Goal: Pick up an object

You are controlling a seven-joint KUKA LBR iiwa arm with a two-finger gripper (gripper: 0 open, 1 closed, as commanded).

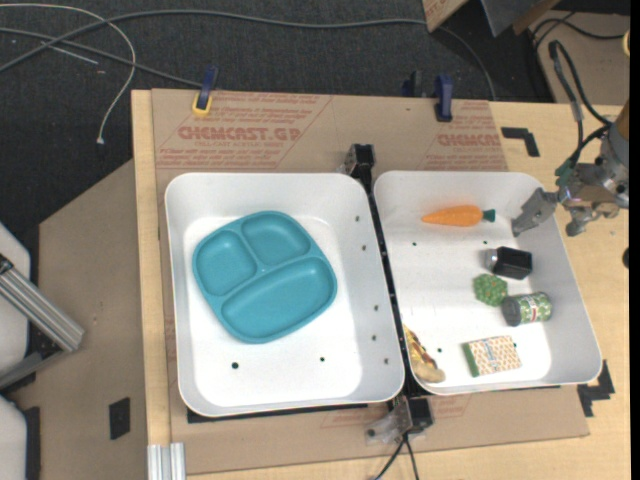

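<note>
My arm [622, 138] is cut off by the right edge, so I see little above my wrist. My gripper [556, 211] hangs over the right bin's [560, 368] far corner, too blurred and small to make out. The small green can [528, 308] has a label I cannot read. The thing in the near-left corner [424, 356] is perhaps a toy food piece.
</note>
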